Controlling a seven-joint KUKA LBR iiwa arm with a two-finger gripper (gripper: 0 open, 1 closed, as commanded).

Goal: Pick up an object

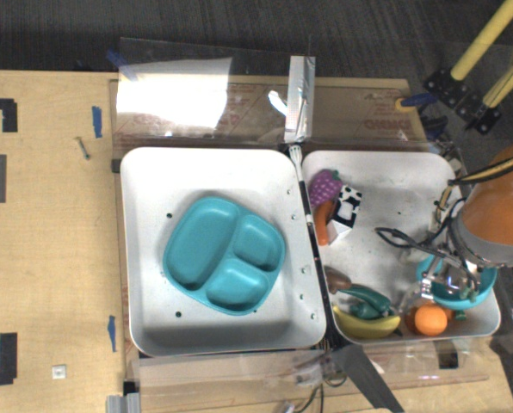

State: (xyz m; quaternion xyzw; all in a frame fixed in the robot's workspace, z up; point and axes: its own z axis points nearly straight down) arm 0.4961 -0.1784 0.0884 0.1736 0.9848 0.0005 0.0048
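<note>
Camera view: pincer (448, 275) low over right bin (394, 175), beside orange ball (430, 319) and banana (366, 323); pincer opening impossible to tell.

Two white bins (145, 179) on the bench, one teal divided plate (225, 252) in the left. On the right: one banana (366, 323), one orange (430, 319), one purple grape bunch (324, 184), one black-and-white block (348, 205).

Two bins sat side by side on the worktop (41, 256). In the left bin (145, 179) a divided plate (225, 254) lay near the middle. The right bin (394, 175) held grapes (325, 184) by its left wall, a banana (366, 323) along its near edge, and an orange (429, 320) just right of the banana.
</note>
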